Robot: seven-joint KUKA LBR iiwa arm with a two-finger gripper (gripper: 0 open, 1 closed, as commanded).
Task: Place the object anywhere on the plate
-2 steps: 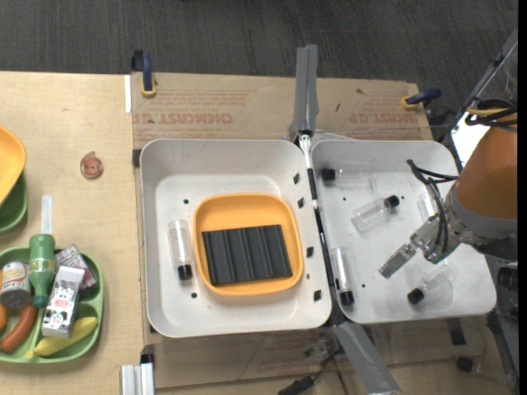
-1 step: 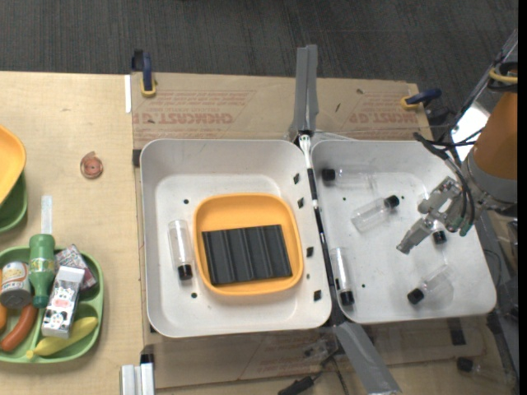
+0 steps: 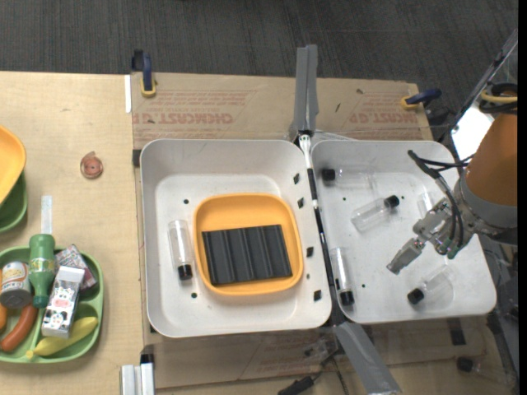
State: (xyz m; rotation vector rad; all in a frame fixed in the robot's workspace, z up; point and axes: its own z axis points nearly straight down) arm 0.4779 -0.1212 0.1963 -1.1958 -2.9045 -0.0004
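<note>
An orange plate (image 3: 244, 207) lies in the middle of the left bin (image 3: 160, 171). A black ribbed block (image 3: 247, 253) rests flat on the plate. Just left of the plate, a clear vial with a black cap (image 3: 179, 248) lies on the bin floor. My gripper (image 3: 398, 261) hangs low over the right bin (image 3: 362, 311), right of centre, pointing down and to the left. A clear vial (image 3: 373, 211) lies above and left of it, and another vial (image 3: 431, 289) lies just below and to its right. I see nothing held at the gripper's tip.
A third vial (image 3: 338, 273) lies along the right bin's left wall, and a small black cap (image 3: 328, 174) sits near its back left corner. On the bench at far left stand a green tray of toy food (image 3: 49, 303) and an orange dish (image 3: 8, 164).
</note>
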